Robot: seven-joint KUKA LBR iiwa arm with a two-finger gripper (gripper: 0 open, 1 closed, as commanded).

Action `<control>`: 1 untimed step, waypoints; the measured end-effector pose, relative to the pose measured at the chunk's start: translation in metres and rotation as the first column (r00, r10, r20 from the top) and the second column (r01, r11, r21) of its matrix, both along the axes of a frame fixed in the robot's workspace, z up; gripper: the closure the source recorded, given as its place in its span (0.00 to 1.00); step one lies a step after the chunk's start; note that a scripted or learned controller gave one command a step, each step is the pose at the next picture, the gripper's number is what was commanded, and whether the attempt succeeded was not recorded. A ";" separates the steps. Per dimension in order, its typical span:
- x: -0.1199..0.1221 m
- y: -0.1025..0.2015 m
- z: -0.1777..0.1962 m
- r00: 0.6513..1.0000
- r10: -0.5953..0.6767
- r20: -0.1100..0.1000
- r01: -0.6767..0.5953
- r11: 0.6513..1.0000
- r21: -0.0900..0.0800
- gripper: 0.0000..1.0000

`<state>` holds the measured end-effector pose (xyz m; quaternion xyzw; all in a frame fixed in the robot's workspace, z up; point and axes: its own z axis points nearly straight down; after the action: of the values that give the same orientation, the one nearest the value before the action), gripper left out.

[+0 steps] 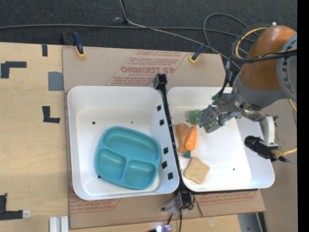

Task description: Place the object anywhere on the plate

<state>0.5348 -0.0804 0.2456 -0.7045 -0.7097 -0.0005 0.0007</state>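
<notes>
A: Where's the orange tapered plastic carrot (191, 138)?

B: Just below-left of the grey two-finger gripper (208, 119), beside a tan rounded piece (181, 132). Jaw state: cannot tell.

A: Handling?

B: Likely light, stiff, slick; pinch its thicker middle, then carry it to the blue three-compartment plastic plate (128, 156).

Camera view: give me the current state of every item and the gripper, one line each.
Blue plate: flat in the left bin, nothing on it.
Carrot: lying in the right bin, beside a tan piece.
Bread slice: flat, near the right bin's front edge.
Green item: by the gripper, mostly hidden.
Gripper: low over the right bin near the carrot; no object seen between the fingers.
</notes>
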 end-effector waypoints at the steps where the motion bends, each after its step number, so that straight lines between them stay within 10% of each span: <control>1: 0.007 0.060 -0.012 1.000 0.000 -0.003 0.000 1.000 0.000 1.00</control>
<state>0.5419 -0.0202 0.2340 -0.7046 -0.7096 0.0007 0.0016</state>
